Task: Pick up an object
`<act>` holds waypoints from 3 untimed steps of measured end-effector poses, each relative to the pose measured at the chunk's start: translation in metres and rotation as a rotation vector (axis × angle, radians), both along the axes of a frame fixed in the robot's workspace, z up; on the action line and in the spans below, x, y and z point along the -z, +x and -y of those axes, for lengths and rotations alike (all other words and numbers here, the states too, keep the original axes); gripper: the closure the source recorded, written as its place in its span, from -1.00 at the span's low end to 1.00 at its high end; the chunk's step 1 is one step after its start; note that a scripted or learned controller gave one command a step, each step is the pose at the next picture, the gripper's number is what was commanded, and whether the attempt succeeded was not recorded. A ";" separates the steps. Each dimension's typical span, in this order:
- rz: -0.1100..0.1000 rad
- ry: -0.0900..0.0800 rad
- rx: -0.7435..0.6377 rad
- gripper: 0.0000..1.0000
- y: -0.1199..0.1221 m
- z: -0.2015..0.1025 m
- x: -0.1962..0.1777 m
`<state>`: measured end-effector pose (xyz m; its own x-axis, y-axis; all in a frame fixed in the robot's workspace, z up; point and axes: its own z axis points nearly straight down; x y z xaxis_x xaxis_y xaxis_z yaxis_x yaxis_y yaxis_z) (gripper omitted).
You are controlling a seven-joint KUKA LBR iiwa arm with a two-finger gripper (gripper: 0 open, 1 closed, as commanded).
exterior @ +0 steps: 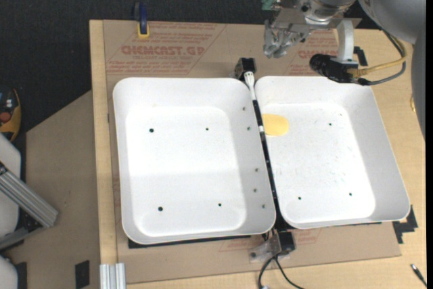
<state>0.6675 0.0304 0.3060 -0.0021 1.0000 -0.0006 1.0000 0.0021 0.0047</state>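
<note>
The yellow object (pixel 275 124) lies flat in the right bin (pixel 379 145), close to its left wall and nearer the far edge than the near one. The gripper (pixel 279 44) hangs above the bench beyond that bin's far-left corner, holding nothing; whether it is spread or pressed together cannot be told. Centre it over the object, clear of the left wall, then descend vertically and grip low.

blue-and-yellow clamp (pixel 141 18) on the board's (pixel 176 47) far edge, perhaps.
</note>
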 end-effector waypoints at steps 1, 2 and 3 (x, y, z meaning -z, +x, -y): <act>0.003 -0.004 0.010 1.00 -0.001 0.091 -0.038; -0.009 0.001 -0.002 1.00 -0.001 0.020 0.019; -0.001 0.000 0.001 1.00 -0.001 0.007 -0.001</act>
